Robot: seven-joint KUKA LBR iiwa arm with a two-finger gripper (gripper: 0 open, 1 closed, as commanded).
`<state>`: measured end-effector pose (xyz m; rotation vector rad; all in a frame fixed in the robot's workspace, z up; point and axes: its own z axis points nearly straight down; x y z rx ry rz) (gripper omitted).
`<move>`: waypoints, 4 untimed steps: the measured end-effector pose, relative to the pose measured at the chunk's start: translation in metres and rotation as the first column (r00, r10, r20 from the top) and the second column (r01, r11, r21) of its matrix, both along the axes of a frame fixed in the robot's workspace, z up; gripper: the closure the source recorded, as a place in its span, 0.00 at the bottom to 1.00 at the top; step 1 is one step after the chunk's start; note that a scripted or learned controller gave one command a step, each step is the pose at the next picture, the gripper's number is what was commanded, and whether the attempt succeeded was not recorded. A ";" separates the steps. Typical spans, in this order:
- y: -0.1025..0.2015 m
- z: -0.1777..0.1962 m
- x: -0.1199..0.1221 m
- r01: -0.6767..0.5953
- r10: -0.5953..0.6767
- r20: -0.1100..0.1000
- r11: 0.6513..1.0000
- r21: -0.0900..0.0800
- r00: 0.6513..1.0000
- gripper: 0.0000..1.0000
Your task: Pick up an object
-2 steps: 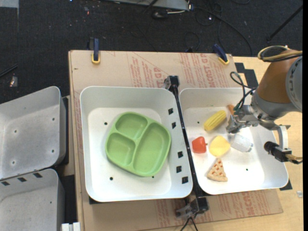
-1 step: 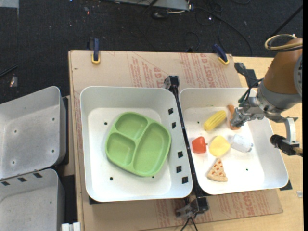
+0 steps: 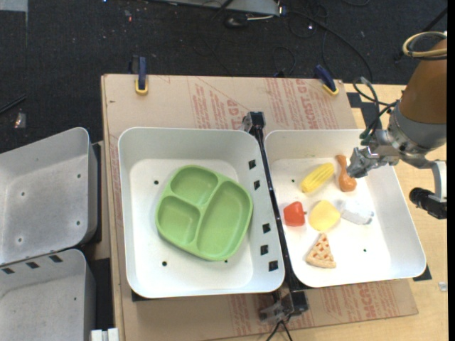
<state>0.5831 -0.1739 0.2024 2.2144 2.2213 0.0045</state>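
While the grey arm is reaching in from the right, its gripper [image 3: 360, 163] is hanging over the right bin [image 3: 398, 212], just beside an orange carrot-like toy [image 3: 345, 174]; whether it is released or clenched I cannot tell. Lying in that bin (all toy food) are a corn cob [image 3: 317, 177], a red piece [image 3: 294, 214], a yellow round piece [image 3: 324, 216], a whitish item [image 3: 357, 213] and a pizza slice [image 3: 321, 251]. A green divided plate [image 3: 204, 212] is sitting in the left bin [image 3: 135, 190] on the counter [image 3: 213, 98].

bins 2 [image 3: 135, 190] | green plate 1 [image 3: 204, 212] | toy foods 6 [image 3: 317, 177]
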 end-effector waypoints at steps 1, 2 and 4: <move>0.000 0.027 0.001 0.000 0.000 -0.002 1.000 0.000 1.000 1.00; 0.048 0.037 -0.012 -0.004 0.004 -0.006 1.000 0.003 1.000 1.00; 0.158 0.023 -0.056 -0.005 0.005 -0.009 1.000 0.004 1.000 1.00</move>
